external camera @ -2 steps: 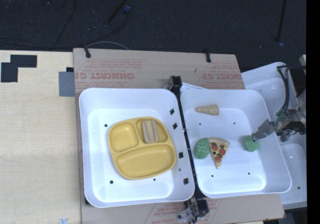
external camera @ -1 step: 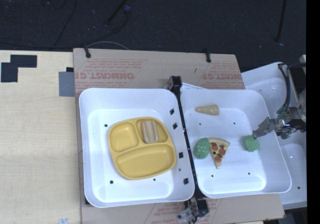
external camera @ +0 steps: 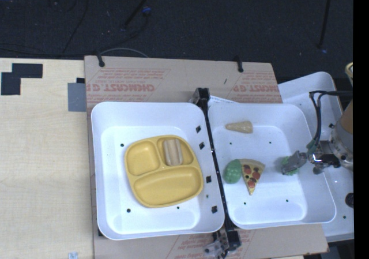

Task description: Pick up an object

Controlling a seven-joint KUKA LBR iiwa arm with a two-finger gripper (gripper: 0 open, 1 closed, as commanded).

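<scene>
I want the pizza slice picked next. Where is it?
The pizza slice lies in the right bin, near its middle, right beside the green ball.

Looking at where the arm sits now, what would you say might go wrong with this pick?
The hand sits at the right bin's right wall, so it may clip the rim. The pizza slice touches the green ball; a grasp there could nudge both. The slice lies flat, so fingers may slide over it.
</scene>
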